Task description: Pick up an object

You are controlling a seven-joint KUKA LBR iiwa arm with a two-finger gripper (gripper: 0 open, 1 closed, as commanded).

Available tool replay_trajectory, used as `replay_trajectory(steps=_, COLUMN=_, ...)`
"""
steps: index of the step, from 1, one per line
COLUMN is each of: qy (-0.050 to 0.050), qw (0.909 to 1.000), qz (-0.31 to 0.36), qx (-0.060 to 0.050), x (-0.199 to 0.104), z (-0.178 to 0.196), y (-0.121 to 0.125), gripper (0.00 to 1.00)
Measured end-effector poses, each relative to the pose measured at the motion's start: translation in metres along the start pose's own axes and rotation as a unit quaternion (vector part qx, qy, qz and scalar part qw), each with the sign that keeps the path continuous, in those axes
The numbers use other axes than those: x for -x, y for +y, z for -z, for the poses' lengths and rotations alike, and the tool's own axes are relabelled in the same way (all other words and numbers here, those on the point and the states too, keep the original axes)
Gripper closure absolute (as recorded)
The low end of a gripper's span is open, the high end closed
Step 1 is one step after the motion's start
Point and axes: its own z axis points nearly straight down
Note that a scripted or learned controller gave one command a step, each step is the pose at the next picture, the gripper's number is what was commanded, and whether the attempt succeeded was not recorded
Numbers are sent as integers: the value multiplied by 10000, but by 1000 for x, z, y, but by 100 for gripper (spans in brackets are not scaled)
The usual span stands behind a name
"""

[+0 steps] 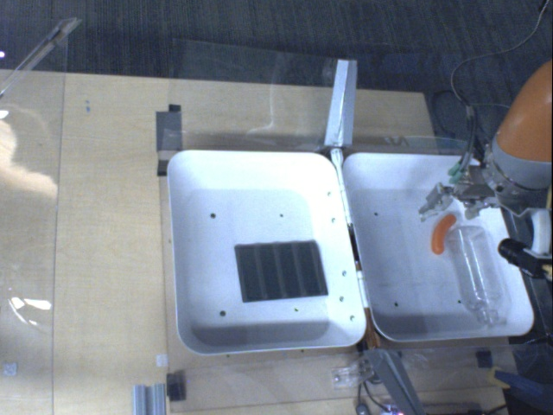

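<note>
Two objects lie in the right bin (380, 314): a small orange piece (441, 233) and a clear plastic bottle (477, 271) just beside it. The hand (449, 199) hangs over this bin, just above the orange piece, its metal fingers spread and holding nothing. Judging from this, the pick is not yet made; descent, closing and lifting remain. The left bin (199, 188) holds a dark ribbed tray (281, 271).

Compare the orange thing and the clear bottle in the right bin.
The orange thing is small and opaque; the bottle is much longer and see-through. The orange thing lies directly below the gripper; the bottle reaches further toward the bin's near edge. Both lie flat, side by side, in the right bin.
</note>
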Motion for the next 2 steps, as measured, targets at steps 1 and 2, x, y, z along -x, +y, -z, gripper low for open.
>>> replay_trajectory(steps=1, qy=-13, qw=9977, qz=-672, qx=39, x=48, z=-100, y=5, gripper=0)
replay_trajectory(steps=2, qy=-2, qw=9978, qz=-657, qx=65, x=46, z=-89, y=8, gripper=100)
